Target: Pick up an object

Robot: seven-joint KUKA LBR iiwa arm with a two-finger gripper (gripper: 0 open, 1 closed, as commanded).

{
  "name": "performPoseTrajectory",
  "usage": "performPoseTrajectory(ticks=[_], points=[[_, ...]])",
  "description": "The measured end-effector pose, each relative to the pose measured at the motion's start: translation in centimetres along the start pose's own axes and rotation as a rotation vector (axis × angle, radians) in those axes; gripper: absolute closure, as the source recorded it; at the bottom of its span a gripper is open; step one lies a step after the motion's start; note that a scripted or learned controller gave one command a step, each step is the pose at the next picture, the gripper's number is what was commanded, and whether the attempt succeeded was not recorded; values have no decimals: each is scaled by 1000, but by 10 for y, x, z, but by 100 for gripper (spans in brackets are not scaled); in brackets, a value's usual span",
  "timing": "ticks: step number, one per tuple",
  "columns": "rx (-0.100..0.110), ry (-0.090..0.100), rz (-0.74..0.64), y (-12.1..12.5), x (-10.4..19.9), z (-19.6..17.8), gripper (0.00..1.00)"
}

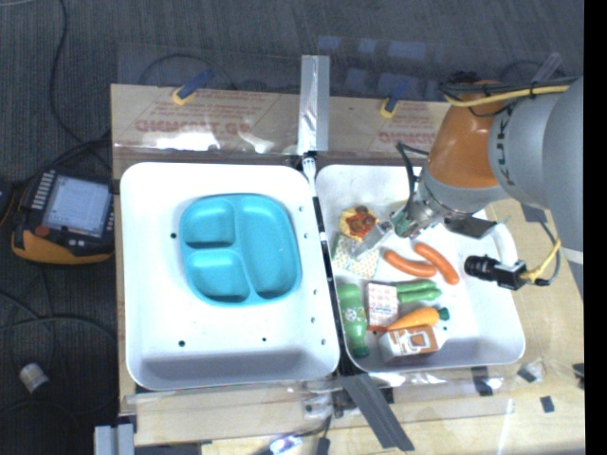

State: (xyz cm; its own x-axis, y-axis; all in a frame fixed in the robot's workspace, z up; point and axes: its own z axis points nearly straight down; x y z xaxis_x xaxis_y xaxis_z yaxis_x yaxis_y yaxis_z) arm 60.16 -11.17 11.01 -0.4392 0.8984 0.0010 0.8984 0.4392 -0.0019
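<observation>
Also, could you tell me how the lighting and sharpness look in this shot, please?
Camera view: even, soft light with faint shadows; glare on the clear sheet behind the bins; the small items in the right bin look soft, and the gripper is too blurred to read.

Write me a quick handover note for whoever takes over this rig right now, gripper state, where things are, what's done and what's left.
Gripper: low in the right bin, near the pizza slice; nothing visibly held.
Objects: two sausages, a carrot, a green bottle and small cartons are grouped in the right bin. Blue divided plate sits in the left bin.
Done: no pick yet.
Left: grasp and lift one object.
</observation>
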Motion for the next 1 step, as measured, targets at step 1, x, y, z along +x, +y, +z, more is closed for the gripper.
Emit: performPoseTrajectory(ticks=[1], points=[[-28,-8,54,-30,-23,11,0]])
